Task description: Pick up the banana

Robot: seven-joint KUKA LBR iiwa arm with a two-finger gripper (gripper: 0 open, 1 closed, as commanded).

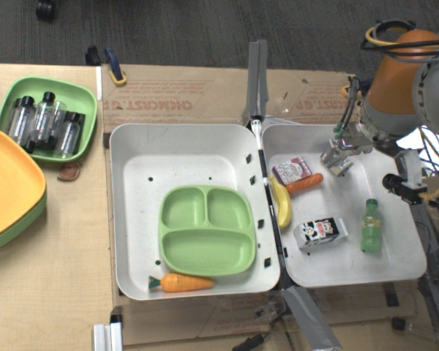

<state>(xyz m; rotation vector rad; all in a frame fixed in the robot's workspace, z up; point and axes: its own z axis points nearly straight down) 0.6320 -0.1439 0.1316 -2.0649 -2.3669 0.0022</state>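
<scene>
The bench (51, 284) is pale wood, with a sheet of brown cardboard (183, 97) printed with reversed lettering lying under the two white bins. Beyond the bench's far edge runs dark grey carpet (205, 13), where a chair castor shows at top left.

The left bin (132, 159) holds a green divided plate (206, 230) and, touching its near edge, an orange carrot (183, 283). The right bin (395, 269) holds the banana (282, 203), lying lengthwise just beside the wall shared with the left bin. Near the banana's far end are a small pink-and-white carton (293, 170) and a second carrot (304, 183); a black-and-white carton (320, 232) sits near its near end, and a green bottle (371, 226) lies further right.

The gripper (338, 159) hangs over the far part of the right bin, well apart from the banana; the jaws hold nothing, and how wide they stand cannot be told.

On the bench to the left stand a green tray of dark-capped vials (44, 123) and a stack of orange plates (7, 189).
</scene>
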